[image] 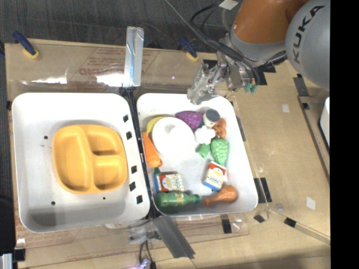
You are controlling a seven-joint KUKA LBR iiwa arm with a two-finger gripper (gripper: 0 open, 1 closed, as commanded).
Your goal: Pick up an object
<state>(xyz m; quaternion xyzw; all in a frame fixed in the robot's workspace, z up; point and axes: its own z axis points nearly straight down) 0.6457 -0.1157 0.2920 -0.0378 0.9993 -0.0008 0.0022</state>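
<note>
Your end effector [201,90] hangs at the upper edge of the right bin [244,157], just above its back rim, and you cannot tell from this slanted view whether it is released or clenched; nothing is visibly in its grasp. The candidate objects sit crowded in that bin right of centre frame: a purple grape bunch [189,118], a white plate [171,136], a green bottle [176,199] and a small carton [215,176]. Watch for a descent that clips the bin's rim, since the tool sits almost over it. Expect the tight packing to nudge neighbours or let a rounded toy slip. The yellow tray [90,157] in the left bin [28,150] lies well apart.
</note>
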